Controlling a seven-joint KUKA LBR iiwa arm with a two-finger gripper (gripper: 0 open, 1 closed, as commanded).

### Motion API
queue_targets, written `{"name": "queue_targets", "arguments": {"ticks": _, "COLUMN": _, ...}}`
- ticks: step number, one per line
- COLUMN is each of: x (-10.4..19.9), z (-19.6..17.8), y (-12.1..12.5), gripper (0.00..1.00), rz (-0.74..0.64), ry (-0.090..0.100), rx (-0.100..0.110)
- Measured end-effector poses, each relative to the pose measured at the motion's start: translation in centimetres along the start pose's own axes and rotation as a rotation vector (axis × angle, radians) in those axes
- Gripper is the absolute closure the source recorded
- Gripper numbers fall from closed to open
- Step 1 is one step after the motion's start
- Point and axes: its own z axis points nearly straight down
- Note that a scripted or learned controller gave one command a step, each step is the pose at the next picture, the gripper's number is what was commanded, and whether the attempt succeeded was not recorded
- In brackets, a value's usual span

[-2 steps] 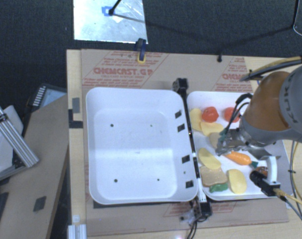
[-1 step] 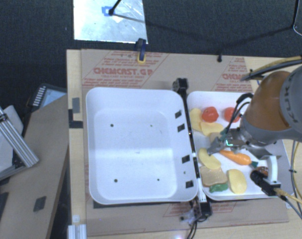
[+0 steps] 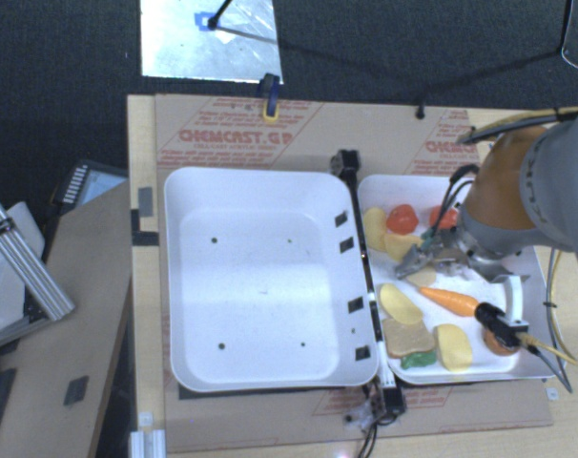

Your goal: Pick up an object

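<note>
Scanning from the left, we note the left bin bare white, then the right bin crowded with toy food. The gripper sits low over that bin's middle, reaching in from the right; whether it is open or closed we cannot tell at this resolution. Directly beneath and touching its tip lies a pale yellow piece, with a red tomato just beyond it toward the back wall. The carrot lies just in front of the tip, long axis running left-right with a slight tilt. We judge the pale piece the likeliest target. Room is tight: a yellow slice, bread slice and carrot crowd the floor, so neighbours may get nudged.
</note>
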Motion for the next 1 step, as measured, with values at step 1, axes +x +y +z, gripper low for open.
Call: {"name": "queue_targets", "arguments": {"ticks": 1, "x": 0.03, "z": -1.66, "y": 0.13, "gripper": 1.0, "rz": -0.002, "ry": -0.002, "rx": -0.008}}
